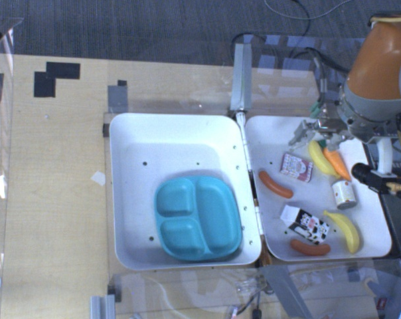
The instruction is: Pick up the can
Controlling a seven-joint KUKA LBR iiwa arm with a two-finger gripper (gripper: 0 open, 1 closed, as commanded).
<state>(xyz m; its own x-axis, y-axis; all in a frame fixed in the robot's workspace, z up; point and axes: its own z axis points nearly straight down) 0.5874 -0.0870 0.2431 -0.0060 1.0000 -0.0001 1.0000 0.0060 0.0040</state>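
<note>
Left bin (127, 178) – holds a blue divided plate (198, 218), three compartments, lying low in the bin and towards its right wall. The landmark for everything else is the can (344, 193): small, white-labelled, lying on its side in the right bin (267, 138), close to that bin's right wall, about mid-depth.

Left of the can, well apart: a sausage (275, 184), angled. Between sausage and can, slightly farther back: a small red-and-white packet (297, 167). Below-left of the can: a black-and-white carton (305, 224), and nearer the front rim a second sausage (310, 247). Just behind the can, nearly touching: a carrot (336, 164), with a banana (319, 158) alongside it on the left. Below the can, near: a second banana (342, 228), curved.

Gripper (322, 131) – above and behind the can, over the back of the right bin, just beyond the banana and carrot tips. Fingers spread apart, nothing between them. Can is apart from the gripper, resting on the bin floor.
</note>
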